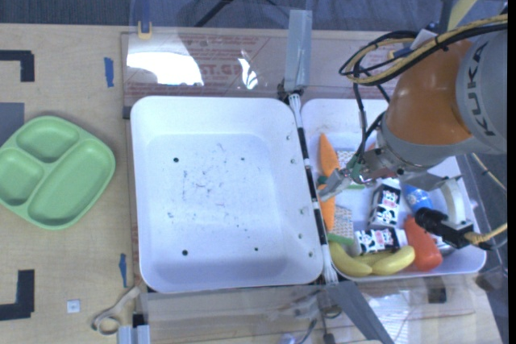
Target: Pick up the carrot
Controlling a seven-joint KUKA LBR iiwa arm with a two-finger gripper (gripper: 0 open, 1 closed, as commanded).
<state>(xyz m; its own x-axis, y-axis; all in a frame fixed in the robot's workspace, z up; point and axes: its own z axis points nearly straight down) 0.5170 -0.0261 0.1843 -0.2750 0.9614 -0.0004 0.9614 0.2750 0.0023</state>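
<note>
Camera view showed the carrot lying along the right bin's left wall, at nine o'clock from the gripper. Its fingers stood spread across the carrot's middle, not pinching it. Closing there risked scraping the wall or skidding off.

Grey arm in from right; gripper low, pointing left

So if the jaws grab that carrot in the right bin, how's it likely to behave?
The carrot looks rigid, so it probably won't flop. Its tapered, rounded shape may slip or roll. It lies close against the right bin's inner wall, so a push may just pin it there.
</note>
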